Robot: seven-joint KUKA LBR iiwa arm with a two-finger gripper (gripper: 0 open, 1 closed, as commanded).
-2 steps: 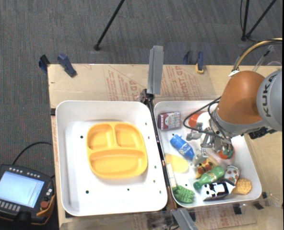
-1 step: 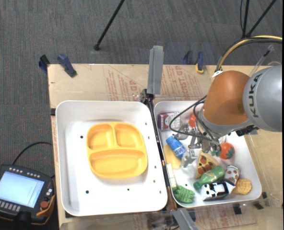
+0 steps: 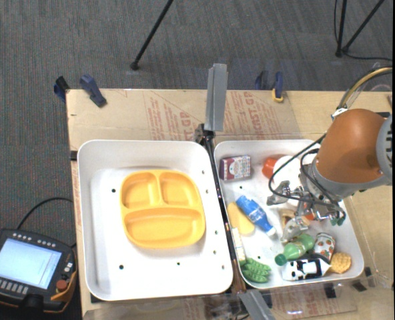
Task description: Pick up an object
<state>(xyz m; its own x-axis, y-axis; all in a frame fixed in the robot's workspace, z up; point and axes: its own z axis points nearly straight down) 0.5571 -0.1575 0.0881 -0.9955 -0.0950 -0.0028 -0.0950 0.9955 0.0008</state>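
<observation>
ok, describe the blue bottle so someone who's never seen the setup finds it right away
Look in the right-hand white bin, the crowded one beside the bin holding the yellow divided tray. Near its middle, left of the gripper, the blue bottle lies on its side at a slant, just right of a pale yellow piece. It is the only blue item there.

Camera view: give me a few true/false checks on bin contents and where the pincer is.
1. The yellow divided tray lies in the left bin. True.
2. The blue bottle is in the left bin. False: it lies in the right bin, beside a yellow item.
3. The pincer hangs over the right bin. True.
4. The maroon carton sits at the right bin's near edge. False: it is near the far edge.
5. A waffle-patterned toy lies in the right bin's near right corner. True.
</observation>
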